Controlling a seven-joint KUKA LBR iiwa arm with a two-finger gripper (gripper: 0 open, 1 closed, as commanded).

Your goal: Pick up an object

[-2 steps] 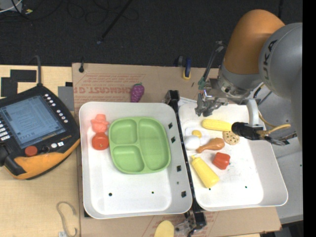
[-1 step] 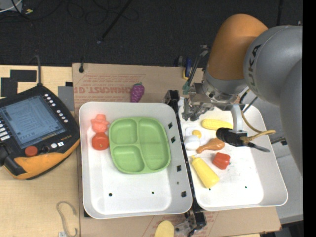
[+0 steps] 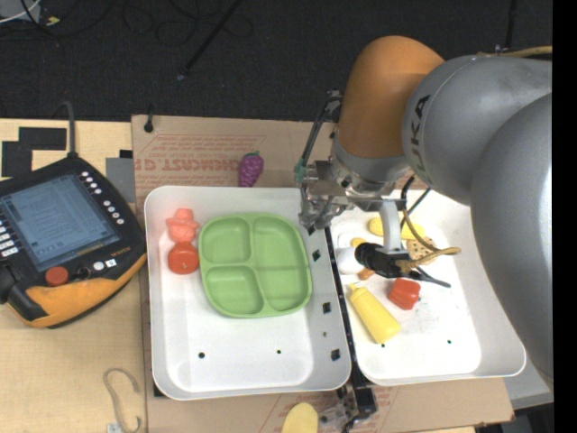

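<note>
Jaws sit low under the grey arm (image 3: pixel 487 142), over the wall where the two bins meet; their gap is lost in dark hardware and the arm's bulk, so I cannot tell how far open they are or whether anything is between them.

Going from the left: a teach pendant (image 3: pixel 63 233) rests on the worktop (image 3: pixel 54 377), well apart from the bins; the left bin (image 3: pixel 234 368) holds a pink toy (image 3: pixel 182 225) with a red piece (image 3: pixel 183 259) just below it, both just beside a green divided plate (image 3: pixel 254 265) that lies flat; a purple grape bunch (image 3: pixel 251 168) lies on the cardboard behind that bin.

The right bin (image 3: pixel 451 359) carries the crowd of likely targets: a yellow bottle (image 3: pixel 372 314) lying aslant near the dividing wall, a small red pepper (image 3: pixel 404 292) just beside it, a black utensil (image 3: pixel 388 262) and some yellow pieces (image 3: pixel 415 237) close under the wrist, partly hidden.

As a judgement, the task is at the reach-and-descend step; nothing appears lifted, and every item rests in its bin. The next move calls for committing to one target, most plausibly among the clutter in the right bin directly beneath the wrist; the jaws would need to straddle a single item without catching its neighbours or the bin wall, then close and rise straight up.
</note>
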